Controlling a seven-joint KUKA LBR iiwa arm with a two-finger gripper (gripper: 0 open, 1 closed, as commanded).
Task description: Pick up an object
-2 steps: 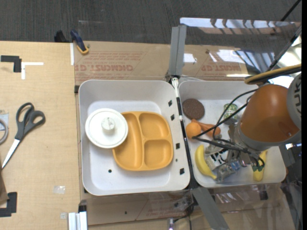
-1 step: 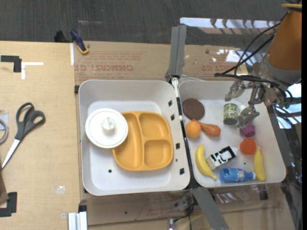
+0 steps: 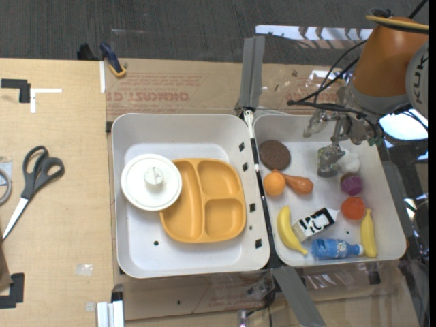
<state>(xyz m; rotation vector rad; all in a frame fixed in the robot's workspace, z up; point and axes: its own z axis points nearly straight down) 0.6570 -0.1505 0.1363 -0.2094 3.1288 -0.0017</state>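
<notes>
The grey two-finger gripper point(image 3: 332, 161) hangs low in the upper part of the right white bin point(image 3: 394, 203), its tip beside a small white object point(image 3: 350, 162); whether the fingers are parted or closed on anything cannot be told from this angle. Just below and right lies a dark purple round fruit point(image 3: 352, 183), and under that an orange-red tomato-like ball point(image 3: 353, 208). To the gripper's left sit a brown round cookie-like disc point(image 3: 274, 154), an orange ball point(image 3: 274, 184) and an orange-brown drumstick-shaped piece point(image 3: 298, 182). Nearer the front edge are a yellow banana point(image 3: 289, 232), a black-and-white small box point(image 3: 315, 222), a blue plastic bottle lying flat point(image 3: 335, 249) and a second yellow banana point(image 3: 368, 234). The left white bin point(image 3: 129, 251) holds a yellow divided plastic plate point(image 3: 208, 203) overlapped by a white round lid with a knob point(image 3: 151, 181). Black-handled scissors point(image 3: 34, 176) lie on the wooden bench point(image 3: 54, 251).
</notes>
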